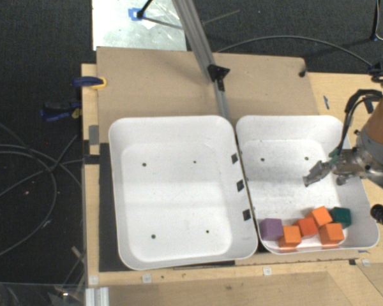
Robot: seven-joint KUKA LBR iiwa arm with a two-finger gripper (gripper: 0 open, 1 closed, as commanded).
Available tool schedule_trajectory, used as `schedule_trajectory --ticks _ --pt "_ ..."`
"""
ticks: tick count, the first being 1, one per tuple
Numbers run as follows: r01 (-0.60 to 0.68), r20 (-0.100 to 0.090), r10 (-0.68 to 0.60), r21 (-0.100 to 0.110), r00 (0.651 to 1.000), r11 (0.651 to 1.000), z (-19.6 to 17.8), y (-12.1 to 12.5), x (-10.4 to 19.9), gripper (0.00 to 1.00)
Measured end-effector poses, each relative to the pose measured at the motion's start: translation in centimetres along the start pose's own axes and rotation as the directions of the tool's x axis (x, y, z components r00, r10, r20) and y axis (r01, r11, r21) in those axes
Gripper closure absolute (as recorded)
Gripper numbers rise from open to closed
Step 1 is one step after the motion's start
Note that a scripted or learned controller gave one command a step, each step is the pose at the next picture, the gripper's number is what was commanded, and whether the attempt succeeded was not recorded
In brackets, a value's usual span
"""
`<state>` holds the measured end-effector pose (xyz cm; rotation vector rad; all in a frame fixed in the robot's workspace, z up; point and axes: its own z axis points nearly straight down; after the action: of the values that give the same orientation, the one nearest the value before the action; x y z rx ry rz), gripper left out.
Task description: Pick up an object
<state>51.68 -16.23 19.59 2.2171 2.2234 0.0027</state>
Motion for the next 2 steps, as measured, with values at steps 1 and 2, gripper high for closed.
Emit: schedule_trajectory --ticks 1,2 --pt "0.009 0.001 -0.009 -0.007 1.000 1.000 -5.8 3.2 4.6 0.00" --pt "0.005 0.001 -0.005 -0.004 1.000 1.000 -5.7 8.4 4.6 0.00"
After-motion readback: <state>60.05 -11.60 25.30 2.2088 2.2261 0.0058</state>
